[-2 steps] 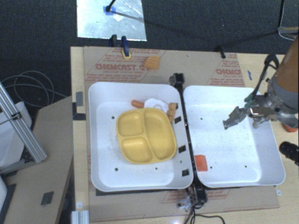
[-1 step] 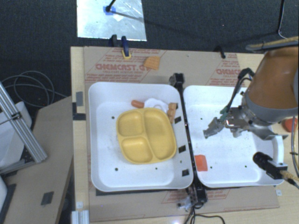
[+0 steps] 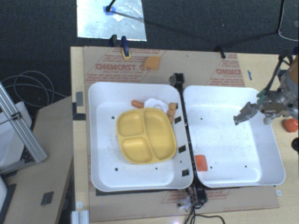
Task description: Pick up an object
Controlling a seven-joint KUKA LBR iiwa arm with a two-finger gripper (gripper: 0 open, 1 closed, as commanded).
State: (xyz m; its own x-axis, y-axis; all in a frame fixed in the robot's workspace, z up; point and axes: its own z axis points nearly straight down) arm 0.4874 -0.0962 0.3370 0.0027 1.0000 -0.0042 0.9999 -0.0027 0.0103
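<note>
Orange-red small block (image 3: 200, 162) lies at near-left corner of right shallow white bin (image 3: 266, 171), by the divider. Grey two-finger gripper (image 3: 243, 114) hangs over the right bin's far-right part, well apart from block, fingers narrow, nothing between them. Left white bin (image 3: 100, 125) holds yellow three-compartment plastic plate (image 3: 145, 136); orange sausage-shaped piece (image 3: 138, 104) and tan small block (image 3: 172, 111) just beyond its far edge.
</note>
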